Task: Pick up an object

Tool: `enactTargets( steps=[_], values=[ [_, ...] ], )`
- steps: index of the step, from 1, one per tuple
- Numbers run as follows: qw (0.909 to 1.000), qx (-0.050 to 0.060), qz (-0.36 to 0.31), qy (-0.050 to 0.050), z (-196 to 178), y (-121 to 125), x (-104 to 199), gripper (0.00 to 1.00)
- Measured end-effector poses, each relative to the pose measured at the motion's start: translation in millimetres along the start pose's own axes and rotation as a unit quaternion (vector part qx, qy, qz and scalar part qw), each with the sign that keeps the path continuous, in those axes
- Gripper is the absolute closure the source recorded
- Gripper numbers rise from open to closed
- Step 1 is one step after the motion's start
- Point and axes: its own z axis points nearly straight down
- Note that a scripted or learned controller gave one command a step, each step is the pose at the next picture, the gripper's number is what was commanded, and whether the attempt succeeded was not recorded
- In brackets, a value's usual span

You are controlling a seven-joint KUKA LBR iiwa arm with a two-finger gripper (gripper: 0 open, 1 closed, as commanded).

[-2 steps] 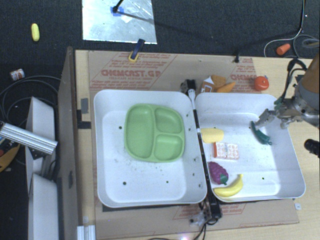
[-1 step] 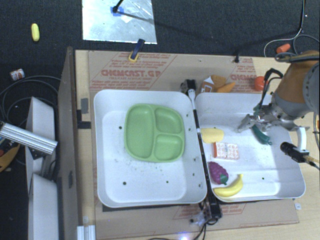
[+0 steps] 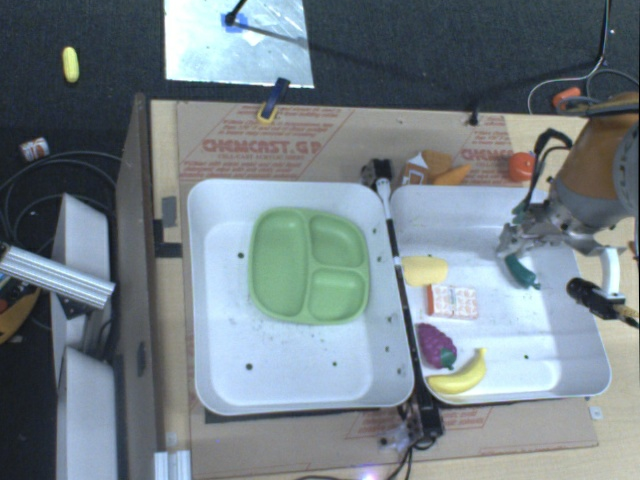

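My gripper [image 3: 519, 244] hangs over the upper right part of the right bin [image 3: 560, 368]. A small teal object [image 3: 521, 270] lies directly below its tip, touching or nearly touching it; I cannot see whether it is gripped. Further left in the same bin lie a yellow block [image 3: 423, 270], a white and orange packet [image 3: 453, 302], a purple bunch of grapes [image 3: 436, 344] and a banana [image 3: 461, 372] near the front wall.
The left bin [image 3: 225, 368] holds a green divided plate [image 3: 307, 265]. Behind the right bin, on the cardboard, sit an orange ball [image 3: 520, 165] and an orange carrot-like piece [image 3: 450, 175]. The arm comes in from the right edge.
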Motion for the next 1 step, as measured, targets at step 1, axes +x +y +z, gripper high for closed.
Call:
enactTargets(
  steps=[1],
  values=[
    [1.0, -0.001, -0.001, 0.002, -118.3, -43.4, 73.8, 1.0]
  ],
)
